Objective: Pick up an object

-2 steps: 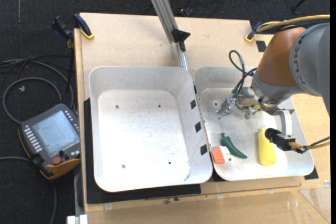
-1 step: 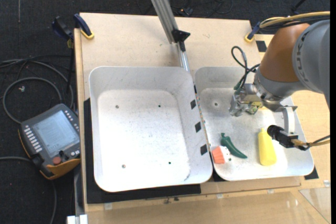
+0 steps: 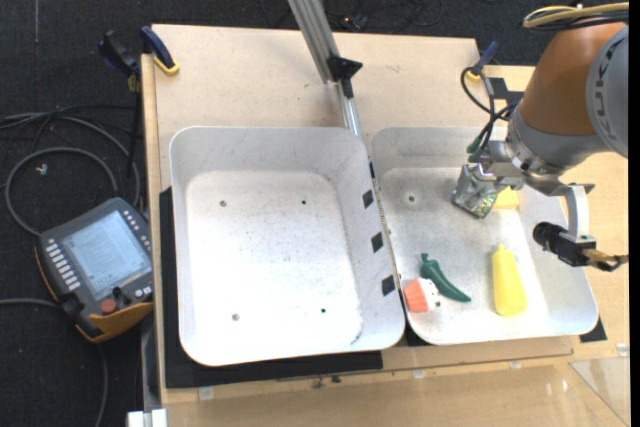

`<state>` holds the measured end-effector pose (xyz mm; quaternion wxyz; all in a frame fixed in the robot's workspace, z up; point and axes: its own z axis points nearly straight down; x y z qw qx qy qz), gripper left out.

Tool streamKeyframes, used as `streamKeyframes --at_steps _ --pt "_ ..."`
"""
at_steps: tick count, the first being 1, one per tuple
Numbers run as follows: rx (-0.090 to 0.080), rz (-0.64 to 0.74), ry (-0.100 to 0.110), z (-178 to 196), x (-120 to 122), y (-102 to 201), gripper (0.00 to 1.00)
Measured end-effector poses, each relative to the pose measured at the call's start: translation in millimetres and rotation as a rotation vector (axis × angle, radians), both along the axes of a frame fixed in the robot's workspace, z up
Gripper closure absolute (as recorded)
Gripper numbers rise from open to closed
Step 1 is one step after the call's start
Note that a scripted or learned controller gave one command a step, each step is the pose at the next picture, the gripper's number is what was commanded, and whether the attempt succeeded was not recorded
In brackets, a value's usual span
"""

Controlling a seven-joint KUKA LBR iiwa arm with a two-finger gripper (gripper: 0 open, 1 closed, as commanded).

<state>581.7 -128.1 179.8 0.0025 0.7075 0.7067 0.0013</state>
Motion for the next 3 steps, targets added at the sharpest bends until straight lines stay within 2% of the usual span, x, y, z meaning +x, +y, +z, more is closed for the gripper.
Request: streamKeyframes --at_steps 1,3 --pt "0.001 0.003 0.001 24 1 0 1.0" --pt "0.004 0.009 0.006 26 5 110 1.0"
